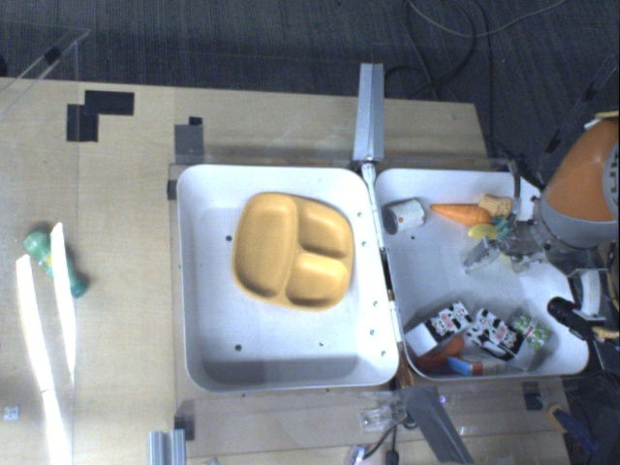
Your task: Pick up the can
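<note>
A yellow divided tray [293, 250] fills the left bin [199, 356] on the worktop [116, 211], the small silver can [404, 215] lies on its side in the right bin's [436, 289] upper left corner, a carrot [461, 214] just beside it, and the arm's jaws [496, 252] hang nearby, their opening impossible to tell.

You're looking at a pale wooden bench [107, 376] carrying two shallow white bins side by side, the left bin [194, 356] and the right bin [572, 361] touching along a metal rail [369, 114]. Black tape marks [95, 110] lie near its far left corner, and a green object [53, 260] sits at its left edge.
</note>
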Robot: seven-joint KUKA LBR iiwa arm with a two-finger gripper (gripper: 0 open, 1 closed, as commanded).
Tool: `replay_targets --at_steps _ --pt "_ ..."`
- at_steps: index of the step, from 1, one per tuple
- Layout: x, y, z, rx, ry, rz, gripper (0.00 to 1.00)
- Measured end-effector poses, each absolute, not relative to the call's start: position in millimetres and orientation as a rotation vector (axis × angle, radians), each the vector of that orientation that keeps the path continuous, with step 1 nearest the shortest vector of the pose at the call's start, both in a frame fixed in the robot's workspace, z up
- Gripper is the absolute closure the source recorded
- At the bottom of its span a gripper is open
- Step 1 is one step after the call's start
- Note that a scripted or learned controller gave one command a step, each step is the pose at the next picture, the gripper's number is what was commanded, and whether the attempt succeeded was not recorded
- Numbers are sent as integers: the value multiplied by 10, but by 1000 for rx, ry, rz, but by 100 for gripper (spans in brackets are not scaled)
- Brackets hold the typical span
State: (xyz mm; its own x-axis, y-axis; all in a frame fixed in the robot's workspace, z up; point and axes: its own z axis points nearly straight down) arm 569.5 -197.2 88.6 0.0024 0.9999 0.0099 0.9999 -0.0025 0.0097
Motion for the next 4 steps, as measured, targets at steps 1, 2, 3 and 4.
replay_targets --at_steps 1,2,3,4 --pt "5696 -1939 887 -2252 -2198 -14 0" --pt "5628 -1949 888 -2239 -2212 -18 0" --pt "5694 -1960 886 -2222 -2222 -16 0" --pt "5658 -1956 887 -2225 -2225 -19 0"
